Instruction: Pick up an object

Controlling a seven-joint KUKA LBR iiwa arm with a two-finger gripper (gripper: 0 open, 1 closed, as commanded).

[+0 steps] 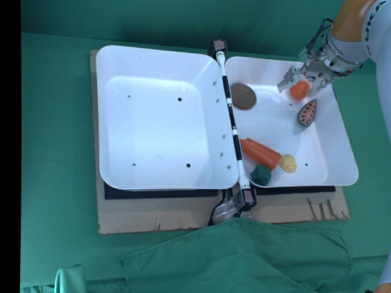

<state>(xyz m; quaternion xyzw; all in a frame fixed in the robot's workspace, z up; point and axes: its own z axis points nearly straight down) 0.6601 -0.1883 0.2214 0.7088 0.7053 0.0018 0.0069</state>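
Upper right of frame: we see the pincer [300, 85] spread around the small round orange-red fruit [299, 90] in the right white bin [342, 163]. Grasp step, we judge; closing, then lifting, comes next.

The grey KUKA arm with its orange band [354, 8] reaches in from the upper right, angled down and leftward; its metal 2-finger gripper [300, 88] hangs low, fingers [287, 82] spread apart, straddling a small orange-red object [299, 90].
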